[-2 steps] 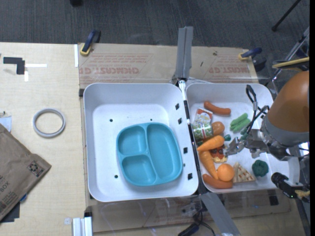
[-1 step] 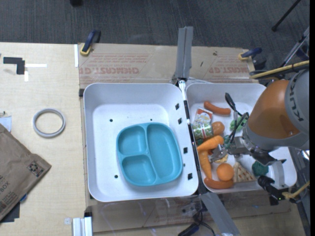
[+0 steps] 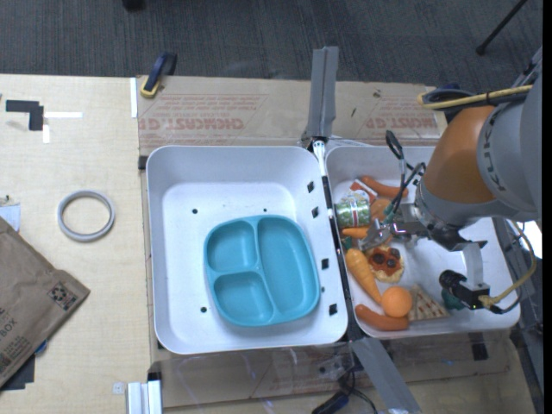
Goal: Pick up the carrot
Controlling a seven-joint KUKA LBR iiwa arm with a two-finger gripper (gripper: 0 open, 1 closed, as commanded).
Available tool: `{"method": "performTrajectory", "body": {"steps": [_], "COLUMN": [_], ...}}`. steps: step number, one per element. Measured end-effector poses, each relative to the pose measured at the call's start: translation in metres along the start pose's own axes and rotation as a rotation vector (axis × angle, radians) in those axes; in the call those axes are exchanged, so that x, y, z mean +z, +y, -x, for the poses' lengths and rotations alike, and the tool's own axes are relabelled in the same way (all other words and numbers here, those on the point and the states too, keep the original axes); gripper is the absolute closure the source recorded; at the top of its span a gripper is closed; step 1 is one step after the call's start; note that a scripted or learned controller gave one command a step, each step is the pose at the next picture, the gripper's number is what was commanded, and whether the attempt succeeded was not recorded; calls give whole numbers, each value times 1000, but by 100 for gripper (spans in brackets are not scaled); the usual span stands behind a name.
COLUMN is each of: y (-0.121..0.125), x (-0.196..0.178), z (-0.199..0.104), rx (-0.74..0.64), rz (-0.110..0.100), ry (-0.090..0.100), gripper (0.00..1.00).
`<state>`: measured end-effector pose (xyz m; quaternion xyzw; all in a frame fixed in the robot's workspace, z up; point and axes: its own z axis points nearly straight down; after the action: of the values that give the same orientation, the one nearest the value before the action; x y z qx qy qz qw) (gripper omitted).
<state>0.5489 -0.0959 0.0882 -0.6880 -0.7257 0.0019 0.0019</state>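
My claw (image 3: 385, 228) hangs low in the right bin (image 3: 509, 317), over the crowded food pile; whether it is spread or closed I cannot tell. The carrot (image 3: 362, 274) lies just below it, slanting beside the small pizza (image 3: 385, 262), with the orange (image 3: 396, 302) near its lower end. To grip well, I should straddle the carrot across its width, clear of the pizza.

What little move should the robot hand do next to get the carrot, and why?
Probably shift the gripper slightly toward the camera view's lower left, then descend. It hovers in the right white bin near the green-labelled tin can, while the long orange carrot lies just below it, beside the round orange fruit, not between its fingers.
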Motion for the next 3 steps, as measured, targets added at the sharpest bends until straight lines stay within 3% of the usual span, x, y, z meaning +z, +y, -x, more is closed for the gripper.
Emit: {"method": "performTrajectory", "body": {"steps": [1,2,3], "y": [41,40,108], "x": [0,-5,0], "z": [1,2,7], "rx": [196,193,489], "rz": [-1,-9,-3], "ry": [-1,-4,-3], "gripper": [0,100,100]}}
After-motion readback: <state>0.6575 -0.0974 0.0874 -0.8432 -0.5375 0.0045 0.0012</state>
